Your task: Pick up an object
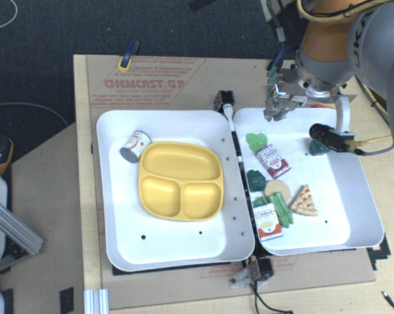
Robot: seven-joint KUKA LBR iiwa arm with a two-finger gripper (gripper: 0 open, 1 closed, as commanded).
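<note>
Clutter sits mostly in the right bin (353, 195), and that looks like the reason the arm hangs over that side. The gripper (276, 113) hovers at the bin's upper left corner, in the upper right of the frame. Nothing is visible between the fingertips, so it carries nothing.

Below it lie the candidates: a green leafy piece (256, 140), and just under that a small red and white packet (273, 161). Further down the frame are a dark green lump (255, 179), a pale round piece (277, 189), green beans (281, 209), a pizza slice (304, 202) and a small carton (267, 220), crowded against the left wall. My guess is the green leafy piece is the nearest target.

The left bin (112, 195) holds a yellow divided plate (181, 180) in the middle and a tipped can (134, 146) beside its upper left corner, well apart from the arm.
</note>
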